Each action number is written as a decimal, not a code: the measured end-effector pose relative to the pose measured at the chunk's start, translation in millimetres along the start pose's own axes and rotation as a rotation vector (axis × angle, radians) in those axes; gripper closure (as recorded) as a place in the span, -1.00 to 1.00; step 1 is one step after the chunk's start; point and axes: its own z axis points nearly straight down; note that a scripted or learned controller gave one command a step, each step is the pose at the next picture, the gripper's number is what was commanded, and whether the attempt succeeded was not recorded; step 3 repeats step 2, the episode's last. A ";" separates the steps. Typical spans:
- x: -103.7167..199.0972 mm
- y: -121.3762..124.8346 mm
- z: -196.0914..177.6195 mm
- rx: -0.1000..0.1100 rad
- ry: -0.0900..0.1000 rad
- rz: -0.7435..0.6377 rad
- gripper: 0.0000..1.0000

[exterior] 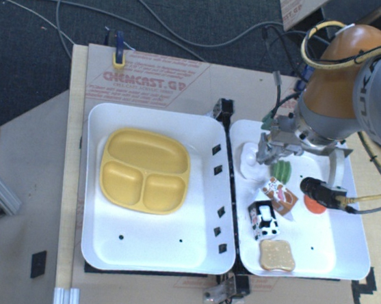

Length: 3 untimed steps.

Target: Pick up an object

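Toast-shaped toy (277, 255) lies at the near edge of the right bin (342, 259), closest to the lens. Just behind it sits a small black-and-white figure (263, 219), then a red-and-white wrapped piece (280, 195), a green item (282, 171) and an orange-red round one (315, 205) under a black part of the tool.

Above the far end of this cluster hangs the gripper (270, 151), close over the green item and a pale round thing (251, 160) beside the bin's inner wall. Whether it is spread or closed, I cannot tell; nothing is visibly held.

All of these look like light play-food pieces, probably hard plastic or foam, so weight should be no trouble. Slipperiness and small size are the likelier problems. The green item seems the closest candidate; a hold across its narrow width looks best, though the wrapped piece nearly touches it and could get nudged.

In the left bin (98, 233) rests a yellow divided plate (145, 170), broad and shallow, harder to pinch except at its rim.

Both bins sit on a cardboard-covered surface (151, 81) with a blue clamp (120, 48) at its far edge. Dark carpet (33, 32) with a loose cable (191, 34) lies beyond.
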 end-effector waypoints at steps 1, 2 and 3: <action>45.9 19.7 -9.2 -0.001 0.001 0.000 1.00; 87.8 45.1 0.1 -0.001 -0.001 0.002 1.00; 87.8 45.1 0.1 -0.001 -0.001 0.002 1.00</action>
